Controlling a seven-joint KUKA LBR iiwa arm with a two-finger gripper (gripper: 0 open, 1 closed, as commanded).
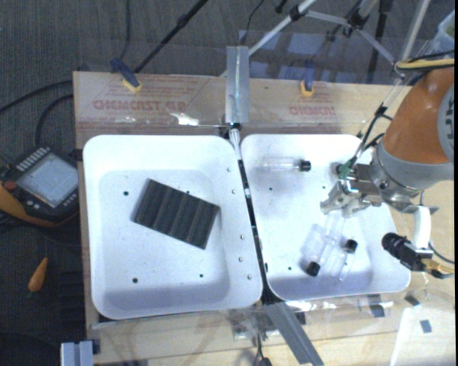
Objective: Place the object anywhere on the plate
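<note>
Now we are still at the picking-up step: our fingers hang over the clear bottles, and we cannot tell if they are wide or narrow. The dark ridged plate lies far off to the side in the other bin, so next we must grab one bottle firmly.

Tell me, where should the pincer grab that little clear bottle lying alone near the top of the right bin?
Probably across the middle of its clear body, coming straight down from above. The bottle lies flat on its side, black cap pointing right, apart from the other bottles, so closing across its narrow width looks easiest. The pincer hangs nearby, over the right bin.
</note>
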